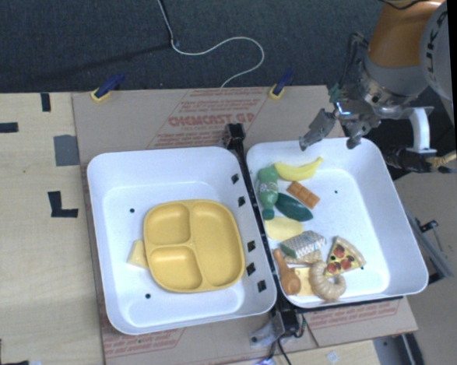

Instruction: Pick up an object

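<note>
Lying just below the spread jaws, banana (299,168) untouched.

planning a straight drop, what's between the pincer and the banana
In the camera view, just the right bin's far rim; the pincer hangs open above it, the banana just inside.

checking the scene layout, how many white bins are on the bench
2. The left bin holds a yellow divided plate; the right bin holds the toy food pile, including a banana and pizza slice. They sit side by side, touching.
</note>
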`<state>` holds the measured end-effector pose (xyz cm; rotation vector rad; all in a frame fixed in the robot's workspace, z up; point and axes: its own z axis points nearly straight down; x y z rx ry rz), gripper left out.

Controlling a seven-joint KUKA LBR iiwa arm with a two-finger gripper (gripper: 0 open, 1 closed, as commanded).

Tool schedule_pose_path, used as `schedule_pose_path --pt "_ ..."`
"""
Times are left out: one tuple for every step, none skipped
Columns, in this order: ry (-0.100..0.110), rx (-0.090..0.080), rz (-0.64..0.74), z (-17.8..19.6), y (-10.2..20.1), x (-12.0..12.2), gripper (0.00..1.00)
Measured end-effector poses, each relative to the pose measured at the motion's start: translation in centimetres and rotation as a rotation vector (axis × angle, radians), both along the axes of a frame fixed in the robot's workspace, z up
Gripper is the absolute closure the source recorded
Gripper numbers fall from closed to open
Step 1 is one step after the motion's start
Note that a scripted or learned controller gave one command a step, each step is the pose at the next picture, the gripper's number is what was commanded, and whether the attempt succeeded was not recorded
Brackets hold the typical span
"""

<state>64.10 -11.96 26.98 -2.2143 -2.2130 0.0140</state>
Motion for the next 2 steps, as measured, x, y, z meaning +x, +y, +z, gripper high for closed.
schedule_pose_path --pt "-0.013 -0.001 0.002 0.8 0.0 0.2 0.00" --pt "-0.008 -0.002 0.002 -4.4 0.5 -0.8 0.00"
